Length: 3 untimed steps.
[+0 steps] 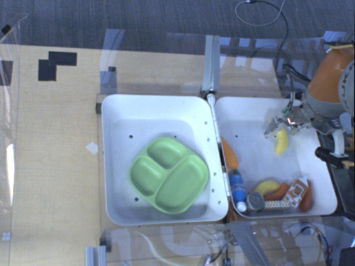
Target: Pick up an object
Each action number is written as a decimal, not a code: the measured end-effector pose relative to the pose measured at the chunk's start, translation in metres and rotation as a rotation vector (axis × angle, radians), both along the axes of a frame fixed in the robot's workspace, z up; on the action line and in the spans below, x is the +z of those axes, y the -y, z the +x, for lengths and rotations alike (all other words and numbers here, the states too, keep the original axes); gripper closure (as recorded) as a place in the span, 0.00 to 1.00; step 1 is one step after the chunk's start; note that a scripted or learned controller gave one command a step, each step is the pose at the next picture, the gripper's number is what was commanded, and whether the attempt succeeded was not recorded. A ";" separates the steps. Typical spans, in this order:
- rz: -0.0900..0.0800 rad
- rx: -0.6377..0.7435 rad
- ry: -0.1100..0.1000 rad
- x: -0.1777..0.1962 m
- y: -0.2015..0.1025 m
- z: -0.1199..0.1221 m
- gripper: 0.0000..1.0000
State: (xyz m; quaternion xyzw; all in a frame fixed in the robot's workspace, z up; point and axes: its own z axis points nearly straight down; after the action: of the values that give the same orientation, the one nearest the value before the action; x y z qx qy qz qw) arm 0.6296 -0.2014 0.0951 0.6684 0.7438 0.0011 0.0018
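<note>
Two white bins sit side by side. Over the right bin (324, 201), the gripper (284, 125) hangs with a yellow banana (282, 141) pinched between its fingers, the fruit dangling clear of the floor. Below it, along the near wall, lie a blue bottle (237, 185), a lemon (267, 187) and a carton (297, 190). An orange carrot (229, 155) leans by the divider. A green divided plate (169, 174) rests in the left bin (119, 148).

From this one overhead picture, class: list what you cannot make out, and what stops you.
- Tool: too small and blurred to tell whether it grips the banana.
- Pile in the right bin's lower corner: items overlap, so the carton's label is unreadable.
- Arm: cut off by the right edge.
</note>
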 end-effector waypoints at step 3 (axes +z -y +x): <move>0.000 0.149 0.001 0.138 -0.135 0.027 1.00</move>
State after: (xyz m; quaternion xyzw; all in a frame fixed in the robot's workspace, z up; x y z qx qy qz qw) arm 0.6565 -0.0667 0.2333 0.6113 0.7914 0.0015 0.0019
